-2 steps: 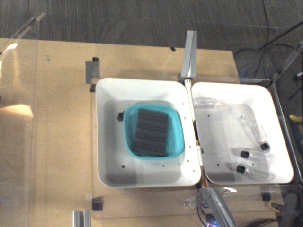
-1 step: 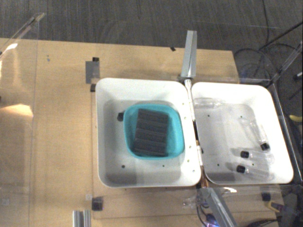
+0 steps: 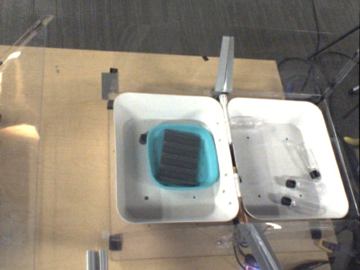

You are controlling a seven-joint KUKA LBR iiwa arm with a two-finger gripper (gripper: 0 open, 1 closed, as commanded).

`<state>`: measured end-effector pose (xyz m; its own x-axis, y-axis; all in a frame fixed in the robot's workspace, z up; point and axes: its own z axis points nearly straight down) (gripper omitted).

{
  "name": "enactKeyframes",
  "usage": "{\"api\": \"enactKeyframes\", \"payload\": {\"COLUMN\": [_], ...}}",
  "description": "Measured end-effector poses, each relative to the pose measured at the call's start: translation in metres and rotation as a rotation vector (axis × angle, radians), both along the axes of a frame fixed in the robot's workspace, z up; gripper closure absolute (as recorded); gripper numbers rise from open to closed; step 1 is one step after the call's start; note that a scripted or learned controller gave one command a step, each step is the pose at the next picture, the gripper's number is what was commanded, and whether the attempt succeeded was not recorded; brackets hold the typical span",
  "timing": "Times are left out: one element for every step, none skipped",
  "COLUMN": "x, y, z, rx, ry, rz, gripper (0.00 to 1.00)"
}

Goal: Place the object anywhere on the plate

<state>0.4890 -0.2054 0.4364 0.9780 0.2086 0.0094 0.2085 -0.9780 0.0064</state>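
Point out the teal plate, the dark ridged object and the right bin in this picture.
Teal plate (image 3: 211, 161): camera view, its right rim.
Dark ridged object (image 3: 179, 155): camera view, middle of its top.
Right bin (image 3: 264, 151): camera view, bare floor.

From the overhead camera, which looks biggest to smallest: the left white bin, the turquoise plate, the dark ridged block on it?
1. Left white bin
2. Turquoise plate
3. Dark ridged block, lying within the plate's rim
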Motion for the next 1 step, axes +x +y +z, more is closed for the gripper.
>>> {"api": "enactKeyframes", "payload": {"x": [-0.0001], "y": [-0.0001], "z": [0.0], "rx": [0.0], "ry": [0.0], "rz": [0.0], "gripper": [0.0]}}
